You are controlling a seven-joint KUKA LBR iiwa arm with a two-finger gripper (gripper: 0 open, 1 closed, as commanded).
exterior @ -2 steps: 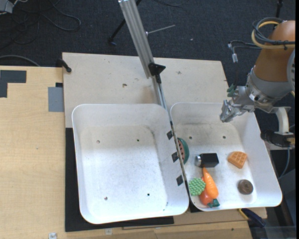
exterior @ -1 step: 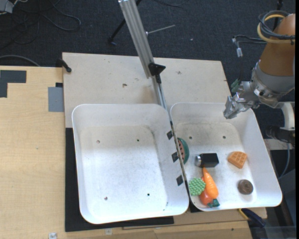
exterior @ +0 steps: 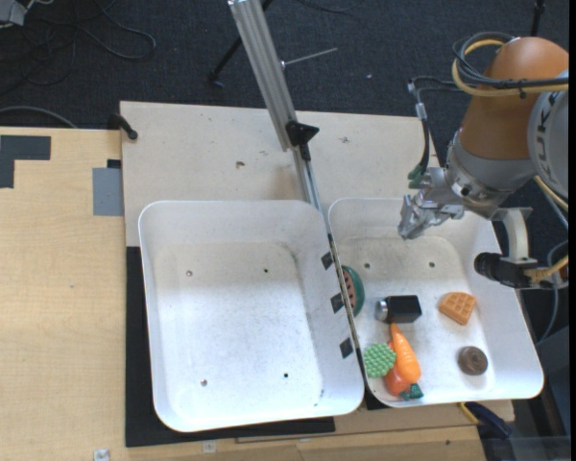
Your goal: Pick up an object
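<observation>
Objects, a carrot (exterior: 404, 355) and waffle (exterior: 457, 307) among them, lie lower right in the right bin (exterior: 518, 377); whether the fingers (exterior: 415, 221) above are parted, I cannot tell.

From my feed I see dark carpet (exterior: 125, 56) at the top, loose cables (exterior: 38, 8) trailing across it, a pale wooden bench (exterior: 48, 296), a beige board (exterior: 202, 152), and a slanted aluminium rail (exterior: 264, 65)

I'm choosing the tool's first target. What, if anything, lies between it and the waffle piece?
Nothing visible. The tool is over the right bin's far end, and bare bin floor lies between it and the waffle piece. The black block sits off to the waffle's left, outside that line.
</observation>
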